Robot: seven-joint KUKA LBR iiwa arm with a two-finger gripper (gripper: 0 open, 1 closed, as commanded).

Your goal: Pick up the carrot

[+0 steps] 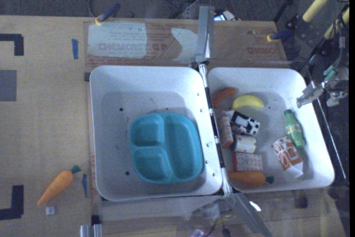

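One carrot (248, 178) lies on its side at the front edge of the right bin (317, 136), orange with a dark green tip pointing right. A second carrot (55, 187) with a green top rests on the wooden bench, left of the left bin. My gripper (308, 97) shows as a grey shape over the right bin's far right rim. It is well behind and to the right of the bin's carrot, and nothing is seen in it.
A blue divided plate (165, 147) fills much of the left bin (111, 86). The right bin also holds a sausage (224, 95), a yellow fruit (248, 102), a green bottle (294, 128), an orange-and-white packet (287, 154) and several small boxes.
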